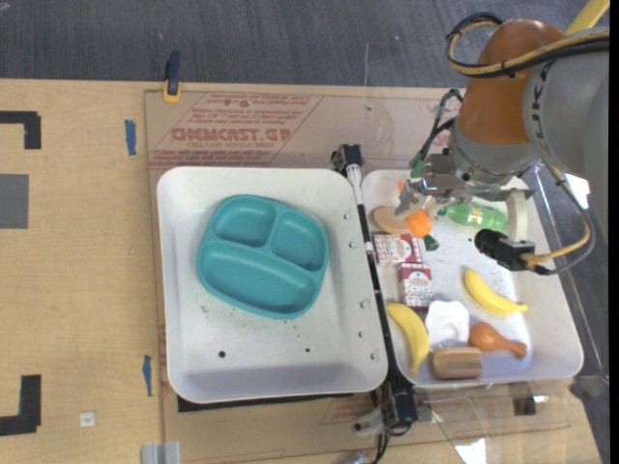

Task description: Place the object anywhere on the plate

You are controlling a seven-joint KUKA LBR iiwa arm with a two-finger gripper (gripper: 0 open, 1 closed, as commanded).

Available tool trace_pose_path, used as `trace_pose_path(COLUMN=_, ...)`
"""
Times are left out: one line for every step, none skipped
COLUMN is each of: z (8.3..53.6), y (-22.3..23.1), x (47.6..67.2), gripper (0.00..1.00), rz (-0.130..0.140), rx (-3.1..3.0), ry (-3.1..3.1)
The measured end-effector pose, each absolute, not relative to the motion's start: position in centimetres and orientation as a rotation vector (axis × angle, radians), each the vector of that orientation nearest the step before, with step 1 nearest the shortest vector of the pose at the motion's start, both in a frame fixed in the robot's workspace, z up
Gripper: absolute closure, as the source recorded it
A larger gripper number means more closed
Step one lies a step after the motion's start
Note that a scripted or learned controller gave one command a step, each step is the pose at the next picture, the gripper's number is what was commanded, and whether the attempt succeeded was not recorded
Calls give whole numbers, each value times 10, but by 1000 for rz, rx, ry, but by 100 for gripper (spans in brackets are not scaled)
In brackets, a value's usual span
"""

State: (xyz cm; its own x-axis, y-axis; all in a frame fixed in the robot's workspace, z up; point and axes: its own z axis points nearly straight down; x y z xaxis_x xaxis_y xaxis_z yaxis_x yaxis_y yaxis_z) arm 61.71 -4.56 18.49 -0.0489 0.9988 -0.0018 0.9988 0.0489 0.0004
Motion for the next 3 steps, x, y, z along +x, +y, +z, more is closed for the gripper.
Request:
trace_pose_path(z=224, y=21, x=539, gripper=100, rz=-2, rx=2402, ry=2034)
trace_pose_path(z=246, y=101, x=505, gripper=100, rz=-2, rx=2721, ry=1575)
trace_pose_path(z=228, y=173, x=504, gripper=100, rz=-4, rx=2860, ry=1303)
